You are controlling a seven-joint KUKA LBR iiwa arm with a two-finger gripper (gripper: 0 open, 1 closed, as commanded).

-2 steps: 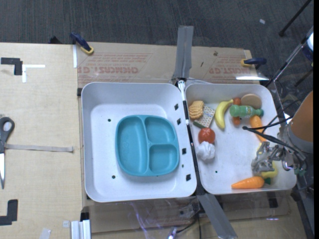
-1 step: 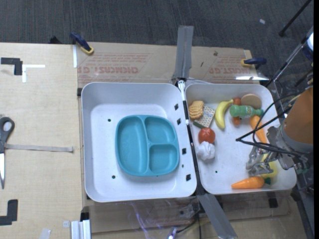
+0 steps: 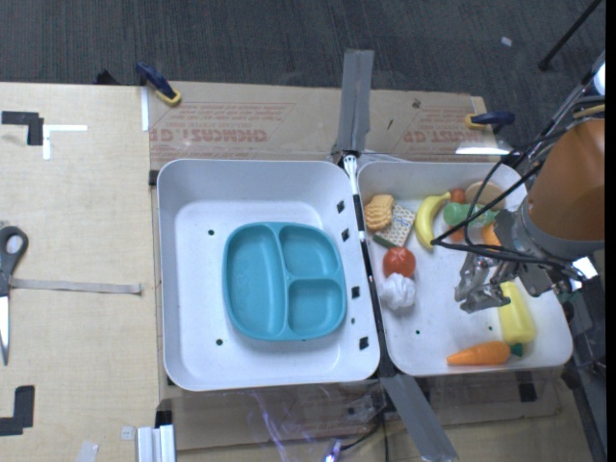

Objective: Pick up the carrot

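A: Where is the carrot (image 3: 478, 355)?
B: It lies flat at the near edge of the right bin (image 3: 423, 340), just beside a yellow item (image 3: 517, 318).
A: And the gripper (image 3: 479, 292)?
B: It hangs over the right bin, above and apart from the carrot. Nothing sits between its fingers; how wide they stand, he cannot tell.
A: The left bin (image 3: 183, 287)?
B: It holds a teal divided plate (image 3: 285, 280).

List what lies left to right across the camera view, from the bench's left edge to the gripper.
Scissors → blue clamp → teal divided plate in the left bin → waffle-patterned piece → tomato → banana → carrot → gripper.
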